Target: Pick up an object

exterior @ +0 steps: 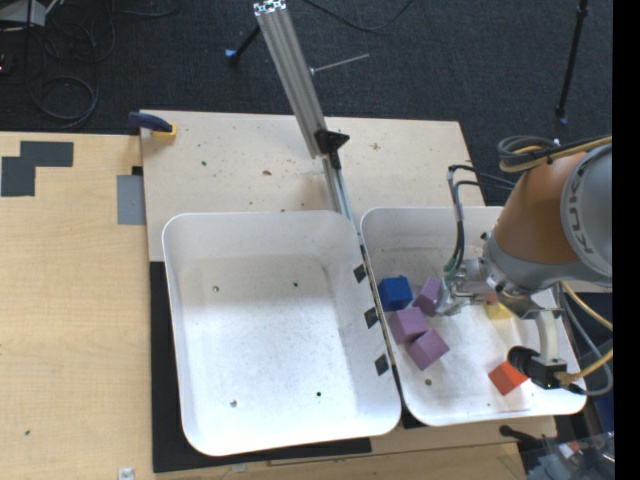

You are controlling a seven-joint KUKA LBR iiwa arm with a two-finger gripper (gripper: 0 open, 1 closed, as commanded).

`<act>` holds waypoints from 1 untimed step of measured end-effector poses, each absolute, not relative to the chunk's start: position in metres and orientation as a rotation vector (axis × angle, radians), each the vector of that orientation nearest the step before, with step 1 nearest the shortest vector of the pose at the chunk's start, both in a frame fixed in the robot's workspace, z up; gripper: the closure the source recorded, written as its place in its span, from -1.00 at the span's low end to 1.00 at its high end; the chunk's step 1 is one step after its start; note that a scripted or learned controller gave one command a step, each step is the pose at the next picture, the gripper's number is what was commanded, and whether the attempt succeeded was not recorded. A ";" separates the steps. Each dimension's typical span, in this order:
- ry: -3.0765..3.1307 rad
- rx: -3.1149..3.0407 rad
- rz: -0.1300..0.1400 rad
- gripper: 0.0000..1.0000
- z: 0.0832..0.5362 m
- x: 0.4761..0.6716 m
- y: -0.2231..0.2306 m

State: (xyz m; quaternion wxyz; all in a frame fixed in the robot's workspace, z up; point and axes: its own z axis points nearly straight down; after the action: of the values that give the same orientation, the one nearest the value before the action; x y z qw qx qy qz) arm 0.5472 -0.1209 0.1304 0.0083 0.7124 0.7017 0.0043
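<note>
In the right bin lie a blue cube, three purple blocks, a small yellow piece and an orange-red block. My gripper is low inside this bin, just right of the uppermost purple block and left of the yellow piece. The wrist and arm cover the gripper's tips from above.
The left bin stands beside the right one, with a row of black clips on the shared wall. A slanted aluminium bar rises behind the bins. Cables hang off the arm over the right bin's right side.
</note>
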 end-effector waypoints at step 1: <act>2.208 2.233 0.001 1.00 0.184 0.544 -0.132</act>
State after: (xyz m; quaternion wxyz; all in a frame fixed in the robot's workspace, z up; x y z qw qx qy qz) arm 0.5444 -0.1324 0.1845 0.0010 0.7111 0.7031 0.0004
